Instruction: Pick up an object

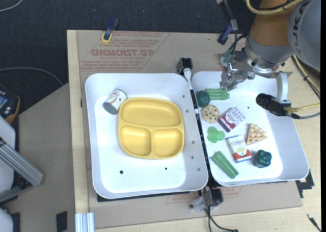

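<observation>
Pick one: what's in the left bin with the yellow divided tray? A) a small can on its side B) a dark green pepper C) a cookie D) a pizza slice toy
A: the small can lies tipped over by the far-left corner of the yellow divided tray in the left bin; the other three options sit in the right bin.

Dark carpet floor [76, 1] surrounds a brown cardboard-topped bench [127, 52].

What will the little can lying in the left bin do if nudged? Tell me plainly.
The can lies on its side beside the yellow tray, so it would probably roll. It looks small and likely light. Its rounded wall may slip from a two-finger pinch.
</observation>
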Motion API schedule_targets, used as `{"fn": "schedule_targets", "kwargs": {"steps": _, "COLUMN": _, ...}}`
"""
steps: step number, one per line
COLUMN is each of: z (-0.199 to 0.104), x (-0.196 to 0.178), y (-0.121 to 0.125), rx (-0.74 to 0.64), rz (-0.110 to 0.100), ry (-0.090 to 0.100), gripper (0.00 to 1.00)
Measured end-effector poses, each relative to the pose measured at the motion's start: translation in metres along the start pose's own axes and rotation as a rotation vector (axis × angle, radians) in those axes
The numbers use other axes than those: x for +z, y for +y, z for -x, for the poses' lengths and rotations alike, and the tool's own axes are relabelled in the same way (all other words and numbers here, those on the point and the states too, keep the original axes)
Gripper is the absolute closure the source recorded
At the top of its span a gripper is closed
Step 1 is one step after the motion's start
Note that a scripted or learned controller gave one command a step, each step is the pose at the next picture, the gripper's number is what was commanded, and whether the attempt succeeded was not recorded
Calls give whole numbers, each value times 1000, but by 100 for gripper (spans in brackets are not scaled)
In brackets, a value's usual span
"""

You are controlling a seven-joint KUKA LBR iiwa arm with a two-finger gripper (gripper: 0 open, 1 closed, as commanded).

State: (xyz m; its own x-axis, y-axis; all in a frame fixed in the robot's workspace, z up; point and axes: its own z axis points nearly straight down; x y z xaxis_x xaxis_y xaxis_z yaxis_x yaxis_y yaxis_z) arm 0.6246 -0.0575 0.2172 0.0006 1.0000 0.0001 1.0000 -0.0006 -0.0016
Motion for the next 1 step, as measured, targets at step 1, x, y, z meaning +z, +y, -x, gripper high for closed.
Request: {"fn": "schedule_targets", "kwargs": {"steps": 1, "z": -1, "x": 2, "y": -10, "rx": 1, "rz": -2, "ry": 0, "gripper": 100}}
